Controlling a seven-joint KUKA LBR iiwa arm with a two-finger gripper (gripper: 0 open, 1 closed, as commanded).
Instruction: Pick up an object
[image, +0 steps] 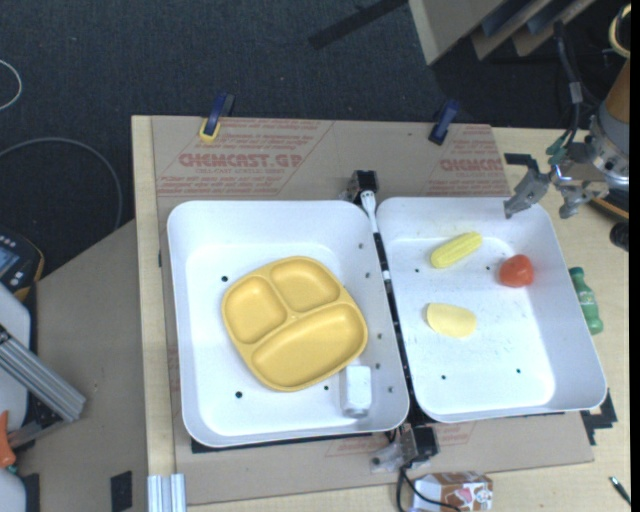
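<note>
Seemingly agape — end effector (548, 192) over bin rim (545, 212)

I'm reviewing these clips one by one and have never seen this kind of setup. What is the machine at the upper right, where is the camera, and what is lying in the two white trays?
One camera looks down at a slant on a bench. The metal thing at the upper right is the gripper of a robot arm, a two-finger claw meant to pick objects up. Its fingers are spread apart and hold nothing; it hangs over the far corner of the right bin.

That bin holds three toy foods, lying apart: a yellow corn cob, a red tomato-like piece and a pale yellow lump.

The left bin holds a yellow divided plate and, beside it near the front edge, a small white object I cannot identify.
</note>
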